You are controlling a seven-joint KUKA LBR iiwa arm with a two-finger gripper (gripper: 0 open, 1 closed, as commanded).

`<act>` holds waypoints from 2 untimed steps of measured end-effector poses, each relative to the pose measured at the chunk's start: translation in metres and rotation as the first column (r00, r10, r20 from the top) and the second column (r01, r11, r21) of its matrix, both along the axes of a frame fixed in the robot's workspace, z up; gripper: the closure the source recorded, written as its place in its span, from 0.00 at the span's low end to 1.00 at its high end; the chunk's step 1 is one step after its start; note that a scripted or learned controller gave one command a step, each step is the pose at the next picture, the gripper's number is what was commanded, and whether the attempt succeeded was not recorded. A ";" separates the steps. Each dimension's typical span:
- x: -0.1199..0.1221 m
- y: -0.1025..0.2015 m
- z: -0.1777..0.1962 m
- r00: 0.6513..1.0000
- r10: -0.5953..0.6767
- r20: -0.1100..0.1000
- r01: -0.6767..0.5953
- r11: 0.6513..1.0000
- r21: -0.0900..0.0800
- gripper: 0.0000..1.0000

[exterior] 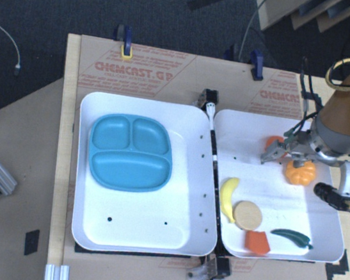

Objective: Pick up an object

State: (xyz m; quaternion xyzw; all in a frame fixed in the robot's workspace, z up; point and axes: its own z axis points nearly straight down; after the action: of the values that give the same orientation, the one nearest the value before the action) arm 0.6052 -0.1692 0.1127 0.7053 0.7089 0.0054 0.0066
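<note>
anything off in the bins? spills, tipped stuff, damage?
Nothing stands out. Blue divided plate lies flat in the left bin; banana, round tan piece and other play food sit loose in the right bin, unspilled.

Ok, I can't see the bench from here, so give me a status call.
Gripper low over right bin, jaws unclear. Orange pumpkin and a small orange piece beside it, none seen gripped. Banana, cookie nearer front, clear.

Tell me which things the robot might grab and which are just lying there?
Might grab: the orange pumpkin and red-orange piece by the gripper, banana, tan disc, red block, green pepper.
Just there: blue divided plate, blue clamps.
</note>
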 end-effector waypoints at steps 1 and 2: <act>-0.003 -0.001 0.004 1.000 -0.004 -0.010 0.004 1.000 0.000 1.00; -0.003 0.000 0.068 1.000 -0.004 -0.011 0.004 1.000 0.000 1.00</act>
State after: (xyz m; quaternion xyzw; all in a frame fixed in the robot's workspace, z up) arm 0.6022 -0.1689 0.1811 0.7068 0.7075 0.0015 0.0030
